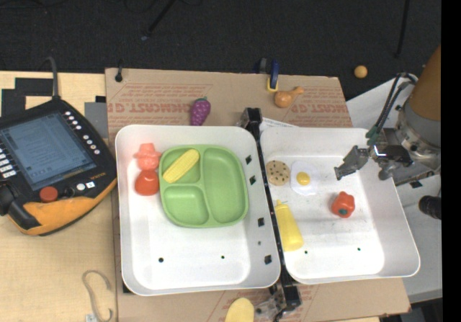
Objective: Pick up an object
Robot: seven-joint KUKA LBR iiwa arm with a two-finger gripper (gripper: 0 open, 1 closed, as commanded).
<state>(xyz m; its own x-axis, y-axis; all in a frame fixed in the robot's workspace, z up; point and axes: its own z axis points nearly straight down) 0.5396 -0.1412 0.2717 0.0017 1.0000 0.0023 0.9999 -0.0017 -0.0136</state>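
In the right bin lie a red pepper, a fried egg, a brown cookie and a yellow bottle. My gripper hangs over the right side of this bin, just above and to the right of the red pepper. It is open, and nothing sits between its fingers. In the left bin a green divided plate carries a yellow corn cob. A pink and red toy stands beside the plate on its left.
Behind the bins, on the cardboard, lie a purple grape bunch and an orange pear-like toy. A teach pendant rests at the left. A yellow fruit sits in front of the bins.
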